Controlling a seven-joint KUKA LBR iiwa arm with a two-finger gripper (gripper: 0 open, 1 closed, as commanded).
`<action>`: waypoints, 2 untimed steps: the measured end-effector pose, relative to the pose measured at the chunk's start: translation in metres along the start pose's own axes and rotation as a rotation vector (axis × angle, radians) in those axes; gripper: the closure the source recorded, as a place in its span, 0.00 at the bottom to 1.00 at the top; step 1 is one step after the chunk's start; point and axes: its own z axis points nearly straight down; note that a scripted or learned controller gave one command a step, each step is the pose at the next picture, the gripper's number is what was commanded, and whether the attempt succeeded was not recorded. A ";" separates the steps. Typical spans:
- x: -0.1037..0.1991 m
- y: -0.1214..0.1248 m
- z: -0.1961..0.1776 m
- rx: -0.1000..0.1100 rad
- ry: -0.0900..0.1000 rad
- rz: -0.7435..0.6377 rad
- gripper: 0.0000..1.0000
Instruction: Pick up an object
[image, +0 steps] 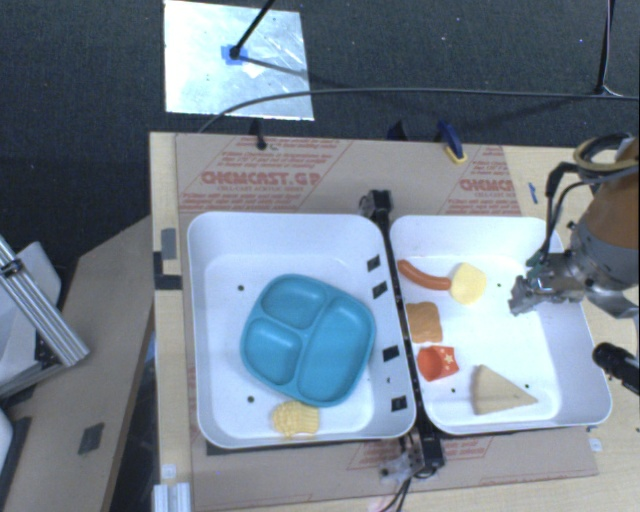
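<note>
Two white bins sit on the table (250, 165). The left bin (215, 300) holds one blue plate (308, 340) and one yellow corn (296, 419). The right bin (570, 370) holds five foods: a long orange sausage (424, 274), round yellow lemon (467, 283), brown nugget (425, 321), red piece (437, 362) and tan wedge (500, 391), with the claw (527, 296) above its right side.

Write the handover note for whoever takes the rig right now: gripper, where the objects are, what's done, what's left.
Gripper: over the right bin, near its right side, low; nothing seen between its fingers.
Right bin: hot dog and yellow ball at the top left, nugget and red piece below them, tan wedge toward the bottom.
Left bin: blue divided plate, with a yellow corn piece beside its lower edge.
Done: no pick visible.
Left: grasp one object and lift it; the yellow ball lies nearest the gripper.
</note>
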 end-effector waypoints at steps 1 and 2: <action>0.042 0.019 -0.002 0.000 0.000 0.000 1.00; 0.089 0.031 -0.009 0.001 0.001 0.000 1.00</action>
